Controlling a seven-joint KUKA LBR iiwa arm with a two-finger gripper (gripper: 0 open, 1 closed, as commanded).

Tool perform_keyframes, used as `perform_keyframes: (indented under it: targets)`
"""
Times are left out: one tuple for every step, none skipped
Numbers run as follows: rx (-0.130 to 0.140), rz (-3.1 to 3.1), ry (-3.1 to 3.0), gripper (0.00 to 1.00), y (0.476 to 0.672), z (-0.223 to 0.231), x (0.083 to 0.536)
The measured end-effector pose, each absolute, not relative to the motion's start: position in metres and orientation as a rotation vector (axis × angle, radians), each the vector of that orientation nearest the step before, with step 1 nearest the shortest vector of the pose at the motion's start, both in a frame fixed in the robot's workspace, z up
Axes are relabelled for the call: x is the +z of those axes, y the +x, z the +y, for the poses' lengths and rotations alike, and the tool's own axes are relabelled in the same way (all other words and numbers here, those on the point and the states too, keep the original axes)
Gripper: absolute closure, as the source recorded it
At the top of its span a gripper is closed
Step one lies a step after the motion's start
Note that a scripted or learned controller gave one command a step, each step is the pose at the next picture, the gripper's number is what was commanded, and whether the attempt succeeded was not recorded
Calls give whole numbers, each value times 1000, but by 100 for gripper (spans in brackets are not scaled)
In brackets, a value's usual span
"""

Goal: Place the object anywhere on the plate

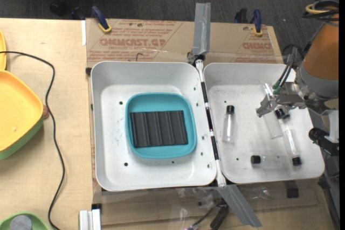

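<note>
Tool (269, 102) over right bin (242, 169), finger state unclear. Clear vial (229, 123) with black cap lies flat on bin floor, left of tool, apart. Teal plate (160, 103) in left bin (108, 132).

Bright even overhead light; soft shadows; slight blur; floor dim.

The arm (322, 56) has a broad orange band above a grey wrist section. A green cable (281, 81) and dark cables run down its side. The gripper (269, 102) is grey metal with black fittings. A yellow-and-black cable loop (322, 7) sits above the orange band.
</note>
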State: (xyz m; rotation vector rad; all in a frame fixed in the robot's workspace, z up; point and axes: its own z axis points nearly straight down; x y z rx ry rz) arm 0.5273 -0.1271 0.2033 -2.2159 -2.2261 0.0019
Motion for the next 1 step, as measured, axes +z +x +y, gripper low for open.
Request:
perform_keyframes:
  targets:
    - [2,-2226,-2216,0,527,-127,203]
